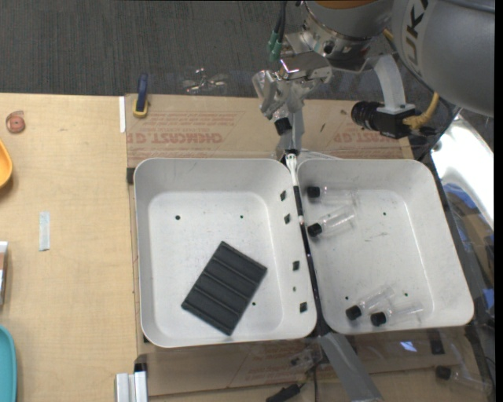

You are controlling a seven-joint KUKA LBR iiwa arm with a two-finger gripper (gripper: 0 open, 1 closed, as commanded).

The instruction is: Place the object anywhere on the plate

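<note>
From where I stand the gripper (284, 100) hangs above the far edge of the surface (63, 188), over the printed cardboard sheet (196, 126) just behind the seam where the two bins meet; whether it is spread or closed I cannot make out from this angle, and I see nothing held in it. The small clear vials with black caps all lie well apart from it, in the right bin (440, 235): one vial (318, 191) by that bin's far left corner, a second vial (330, 224) along its left wall, and a pair of vials (377, 308) side by side near its near edge. The arm (346, 16) comes in from the upper right, its orange band just visible at the top, the wrist pointing steeply down, with a black cylindrical fitting (381, 118) jutting out beside it. The left bin (145, 235) holds the dark ribbed plate (225, 286), a flat rectangle lying askew near the near edge, right of the middle, with no vial on it. A blue-handled clamp (141, 93) sits at the cardboard's far left corner.
</note>
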